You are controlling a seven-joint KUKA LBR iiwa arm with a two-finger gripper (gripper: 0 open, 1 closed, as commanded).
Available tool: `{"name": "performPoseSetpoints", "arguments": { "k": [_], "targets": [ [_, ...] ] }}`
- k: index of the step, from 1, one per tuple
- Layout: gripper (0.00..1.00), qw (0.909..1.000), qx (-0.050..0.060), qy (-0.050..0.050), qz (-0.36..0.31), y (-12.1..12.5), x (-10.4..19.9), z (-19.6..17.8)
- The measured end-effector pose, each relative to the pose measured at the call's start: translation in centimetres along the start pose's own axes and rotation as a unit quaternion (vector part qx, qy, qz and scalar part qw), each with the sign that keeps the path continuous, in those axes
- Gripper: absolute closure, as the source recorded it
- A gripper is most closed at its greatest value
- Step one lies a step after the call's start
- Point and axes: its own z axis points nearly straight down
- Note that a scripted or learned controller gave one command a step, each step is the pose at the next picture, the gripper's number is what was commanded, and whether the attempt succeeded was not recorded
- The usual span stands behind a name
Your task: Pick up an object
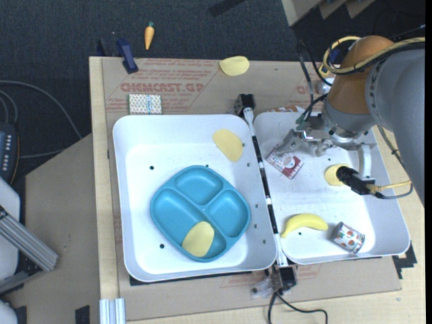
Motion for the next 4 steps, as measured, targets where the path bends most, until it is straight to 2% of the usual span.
{"name": "performPoseSetpoints", "arguments": {
  "k": [1, 3, 4],
  "targets": [
    [0.0, 1.0, -0.001, -0.001, 0.001, -2.8, 1.4, 0.0],
    [0.0, 1.0, 0.001, 0.0, 0.0, -2.6, 1.8, 0.1],
    [1.0, 1.0, -0.001, 0.0, 0.0, -2.4, 2.0, -1.0]
  ]
}}
